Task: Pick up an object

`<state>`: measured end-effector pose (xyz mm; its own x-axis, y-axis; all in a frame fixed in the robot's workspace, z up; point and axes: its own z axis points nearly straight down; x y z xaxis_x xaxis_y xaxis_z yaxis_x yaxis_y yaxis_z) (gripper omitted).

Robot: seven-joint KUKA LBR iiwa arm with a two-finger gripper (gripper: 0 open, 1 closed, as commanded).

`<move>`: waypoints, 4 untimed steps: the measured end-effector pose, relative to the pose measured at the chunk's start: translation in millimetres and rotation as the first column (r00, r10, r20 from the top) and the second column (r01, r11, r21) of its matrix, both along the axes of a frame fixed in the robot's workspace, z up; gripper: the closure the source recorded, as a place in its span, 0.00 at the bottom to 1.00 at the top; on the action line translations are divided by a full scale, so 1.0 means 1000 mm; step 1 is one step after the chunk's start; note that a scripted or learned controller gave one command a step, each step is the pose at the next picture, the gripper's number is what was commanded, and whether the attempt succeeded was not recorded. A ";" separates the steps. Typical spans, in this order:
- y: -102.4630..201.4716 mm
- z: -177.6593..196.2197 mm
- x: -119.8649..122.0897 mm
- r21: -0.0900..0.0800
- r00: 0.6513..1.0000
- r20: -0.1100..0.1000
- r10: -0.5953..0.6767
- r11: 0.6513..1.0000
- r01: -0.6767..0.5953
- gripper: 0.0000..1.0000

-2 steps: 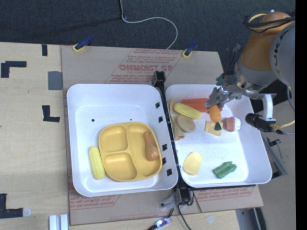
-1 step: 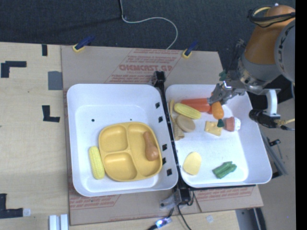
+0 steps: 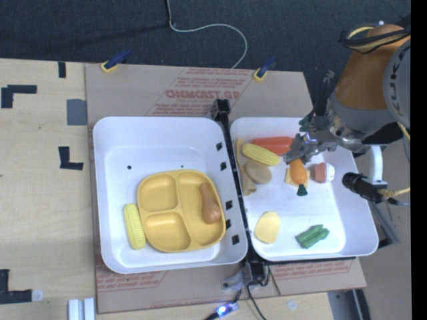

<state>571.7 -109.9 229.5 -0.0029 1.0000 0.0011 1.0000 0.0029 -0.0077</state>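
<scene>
Both bins [image 3: 107,179] are white, the divided plate [image 3: 167,229] is yellow, corn cob [image 3: 134,225] yellow too, sausage [image 3: 210,204] brownish-orange, carrot [image 3: 297,174] orange, bean pod [image 3: 311,235] green.

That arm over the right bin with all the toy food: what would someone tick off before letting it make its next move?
1. Gripper above a target: ok, it hangs over the right bin, right beside the small carrot.
2. Something held already: cannot tell, the carrot sits just under the gripper.
3. Crowding near the target: not ok, the pink piece and the corn cob lie close to the carrot.
4. Easier targets free: ok, the green piece and the pale yellow piece lie apart.
5. Left bin undisturbed: ok, the yellow tray holds a sausage.
</scene>
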 end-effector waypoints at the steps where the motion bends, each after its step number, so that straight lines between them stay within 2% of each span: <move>1: 0.025 -0.001 -0.045 0.000 1.000 -0.002 -0.001 1.000 0.001 1.00; 2: 0.031 -0.009 -0.047 -0.001 1.000 0.000 -0.001 1.000 0.001 1.00; 3: 0.023 0.001 -0.035 -0.001 1.000 0.002 -0.001 1.000 0.001 1.00; 4: 0.024 -0.019 -0.041 -0.001 1.000 -0.002 -0.001 1.000 0.001 1.00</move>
<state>530.9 -86.3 210.6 -0.0015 1.0000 0.0000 1.0000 0.0015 -0.0095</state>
